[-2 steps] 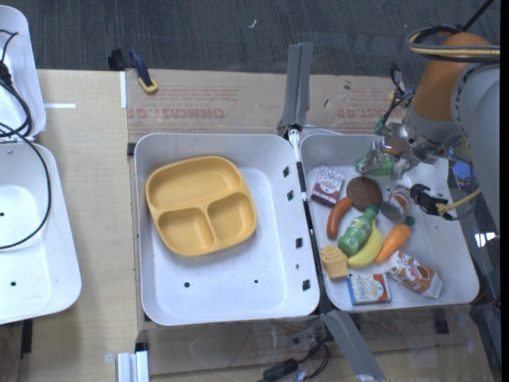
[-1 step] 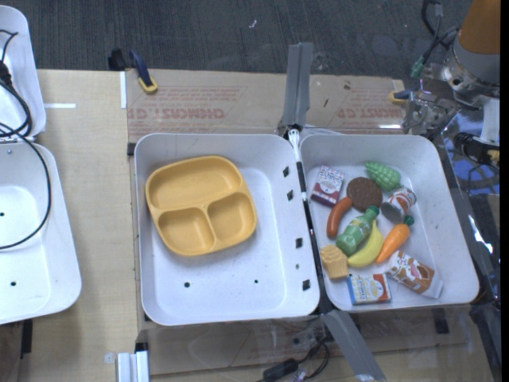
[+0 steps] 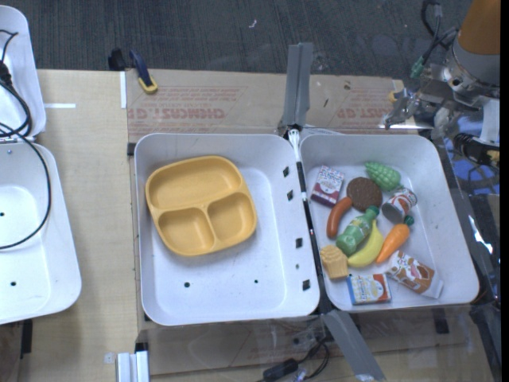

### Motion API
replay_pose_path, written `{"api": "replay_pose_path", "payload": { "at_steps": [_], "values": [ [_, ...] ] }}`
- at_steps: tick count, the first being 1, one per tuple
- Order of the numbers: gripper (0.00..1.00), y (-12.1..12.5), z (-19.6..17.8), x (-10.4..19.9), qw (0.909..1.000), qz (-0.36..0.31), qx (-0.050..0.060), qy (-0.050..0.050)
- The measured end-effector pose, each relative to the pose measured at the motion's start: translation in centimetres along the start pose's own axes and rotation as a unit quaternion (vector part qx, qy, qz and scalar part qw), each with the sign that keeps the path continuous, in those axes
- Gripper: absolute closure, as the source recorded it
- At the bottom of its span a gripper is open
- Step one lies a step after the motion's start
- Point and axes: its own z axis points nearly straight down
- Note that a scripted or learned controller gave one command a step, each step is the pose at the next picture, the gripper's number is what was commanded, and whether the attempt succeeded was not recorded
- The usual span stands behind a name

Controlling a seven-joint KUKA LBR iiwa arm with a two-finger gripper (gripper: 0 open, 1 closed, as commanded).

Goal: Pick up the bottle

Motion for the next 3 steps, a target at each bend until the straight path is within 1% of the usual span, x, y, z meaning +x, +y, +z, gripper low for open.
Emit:
{"api": "replay_pose_path", "payload": {
  "at_steps": [1,2,3],
  "values": [
    [0.00,-0.3,11.8,1.3,1.0000,0.006,0.001,0.001],
    [0.00,-2.9,17.2,-1.8,0.9999,-0.014,-0.001,0.001],
    [1.00,-2.9,16.2,-1.9,0.9999,-0.013,-0.002,0.001]
  ]
}}
